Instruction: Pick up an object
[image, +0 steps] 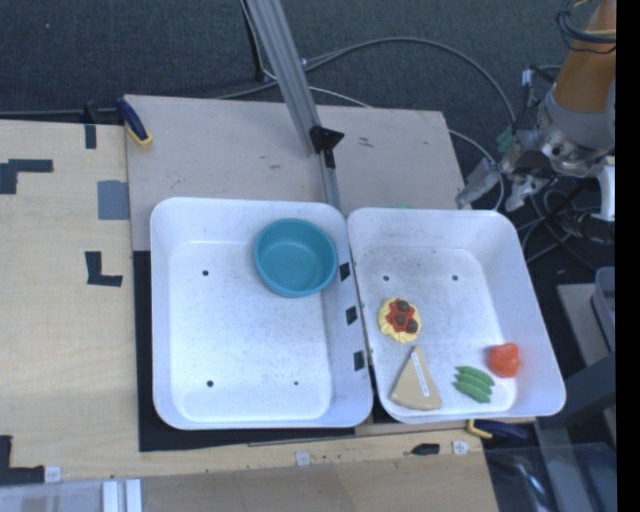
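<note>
Camera view: right bin (520, 260) holds a round yellow piece with red topping (400, 319), tan wedge (417, 383), green pod (474, 383), red-orange item (504, 359), all near its front. Blue bowl (295, 257) is seen in left bin (180, 330). Tool (497, 186) hangs beyond right bin's far corner, fingers spread, nothing gripped.

- I see a smooth, glossy blue plastic bowl (295, 257).
- Both white bins (190, 400) look like speckled plastic.
- The bench (60, 330) looks like matt wood.
</note>
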